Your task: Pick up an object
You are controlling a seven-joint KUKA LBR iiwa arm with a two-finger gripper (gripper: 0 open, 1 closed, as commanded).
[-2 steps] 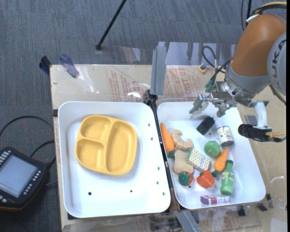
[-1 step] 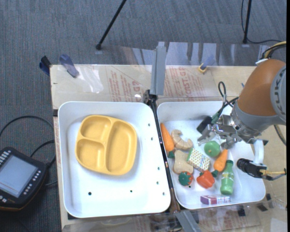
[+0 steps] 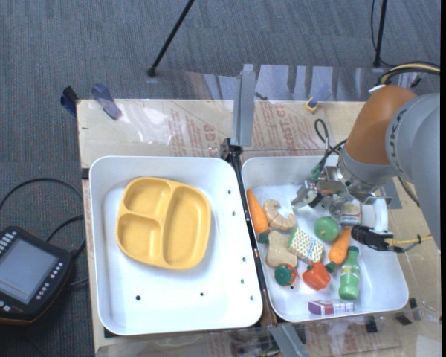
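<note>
The right bin (image 3: 386,292) holds several toy foods: a long orange carrot (image 3: 256,210), a croissant (image 3: 281,216), a slice of toast (image 3: 279,251), a checkered packet (image 3: 306,245), a green apple (image 3: 327,228), a second small carrot (image 3: 340,245), a green bottle (image 3: 348,275), a red pepper (image 3: 317,277), a red and green fruit (image 3: 285,274) and a pink box (image 3: 330,307). My gripper (image 3: 317,191) hangs over the bin's upper middle, just above and left of the green apple and right of the croissant. I see nothing held in it.
The left bin (image 3: 134,303) carries a yellow divided plate (image 3: 163,222). A metal divider post (image 3: 242,117) stands between the bins at the back. A cable and white connector (image 3: 377,222) trail by the wrist. A teach pendant (image 3: 22,270) lies on the floor at the left.
</note>
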